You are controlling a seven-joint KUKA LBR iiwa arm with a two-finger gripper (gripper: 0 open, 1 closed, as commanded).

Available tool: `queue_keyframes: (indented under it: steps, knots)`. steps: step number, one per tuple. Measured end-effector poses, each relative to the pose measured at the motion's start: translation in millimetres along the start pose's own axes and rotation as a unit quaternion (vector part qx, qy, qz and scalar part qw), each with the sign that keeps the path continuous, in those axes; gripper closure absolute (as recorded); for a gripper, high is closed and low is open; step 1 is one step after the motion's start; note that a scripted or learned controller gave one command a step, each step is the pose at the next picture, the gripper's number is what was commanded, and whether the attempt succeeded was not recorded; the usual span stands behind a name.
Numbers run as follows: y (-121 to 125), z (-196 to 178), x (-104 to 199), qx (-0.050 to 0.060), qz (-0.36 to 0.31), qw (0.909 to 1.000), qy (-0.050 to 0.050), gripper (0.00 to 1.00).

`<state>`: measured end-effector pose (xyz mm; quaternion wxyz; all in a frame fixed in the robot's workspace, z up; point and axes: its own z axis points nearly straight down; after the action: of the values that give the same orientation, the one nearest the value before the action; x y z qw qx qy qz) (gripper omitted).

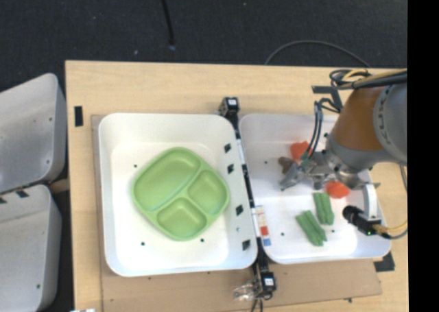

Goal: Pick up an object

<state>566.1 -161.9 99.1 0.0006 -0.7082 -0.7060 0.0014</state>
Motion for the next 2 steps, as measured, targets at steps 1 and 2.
queue_keyframes:
  steps: [1,2]
  knots:
    - [1,-14,-1,-0.003,0.003,1.0,0.0,1.0]
    - [4,-77,2,-0.004,-0.004,1.0,0.0,1.0]
